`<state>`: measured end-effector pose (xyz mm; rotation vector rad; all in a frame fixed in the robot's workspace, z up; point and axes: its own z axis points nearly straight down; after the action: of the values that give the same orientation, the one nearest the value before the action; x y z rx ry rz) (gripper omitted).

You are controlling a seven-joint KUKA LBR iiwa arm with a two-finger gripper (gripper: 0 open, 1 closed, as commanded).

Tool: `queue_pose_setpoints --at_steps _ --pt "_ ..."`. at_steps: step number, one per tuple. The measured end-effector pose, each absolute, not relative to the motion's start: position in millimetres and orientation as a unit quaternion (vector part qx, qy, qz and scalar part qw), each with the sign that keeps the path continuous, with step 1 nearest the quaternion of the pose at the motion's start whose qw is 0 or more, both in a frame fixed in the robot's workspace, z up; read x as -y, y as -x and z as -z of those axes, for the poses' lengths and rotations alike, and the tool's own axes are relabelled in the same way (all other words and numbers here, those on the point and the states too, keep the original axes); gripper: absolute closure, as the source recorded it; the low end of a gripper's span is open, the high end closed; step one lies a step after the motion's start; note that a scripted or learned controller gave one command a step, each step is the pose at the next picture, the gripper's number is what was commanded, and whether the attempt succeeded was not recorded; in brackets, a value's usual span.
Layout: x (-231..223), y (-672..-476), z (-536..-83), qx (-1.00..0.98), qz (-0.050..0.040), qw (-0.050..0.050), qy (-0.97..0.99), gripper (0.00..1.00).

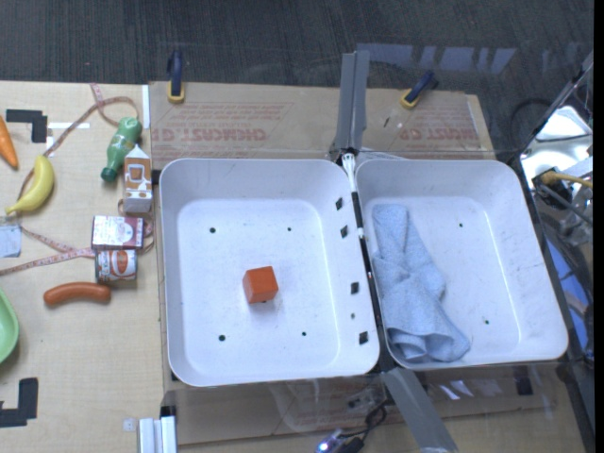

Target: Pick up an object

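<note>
A small orange-red cube (260, 284) is sitting on the floor of the left shallow white plastic bin (171, 253), just below the bin's centre, toward six o'clock, and apart from every wall. A crumpled pale blue-grey cloth (413, 291) is lying in the right shallow white plastic bin (528, 206), stretching from about eleven o'clock down to seven o'clock along that bin's left wall, with its lower end bunching against the near rim. The two bins are resting side by side, their inner rims touching. A sheet of brown printed cardboard (245, 121) is lying behind them at twelve o'clock, with a yellow-and-blue clamp (176, 75) gripping its far edge above the left bin and another such clamp (415, 88) above the right bin.

At nine o'clock from the left bin, on the pale wooden bench top (66, 385), small toys are lying scattered. A yellow banana (33, 185), a green bottle (121, 144), a small white-and-orange carton (137, 179), a red-and-white box (118, 231), a small printed can (116, 265) and an orange-red sausage (77, 294) are among them, with a pink measuring tape (66, 130) looping between them.

Whether the gripper is open, closed or holding anything cannot be told from this view.
</note>
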<state>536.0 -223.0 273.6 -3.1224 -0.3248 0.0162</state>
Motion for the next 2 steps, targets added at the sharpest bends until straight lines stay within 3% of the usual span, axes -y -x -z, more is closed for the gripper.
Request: queue_pose_setpoints --at_steps 1,2 --pt "156 -551.9 -284 0.11 -0.0021 0.0 0.994 1.0" --pt "125 -564.1 -284 0.102 -0.002 0.0 0.995 1.0"
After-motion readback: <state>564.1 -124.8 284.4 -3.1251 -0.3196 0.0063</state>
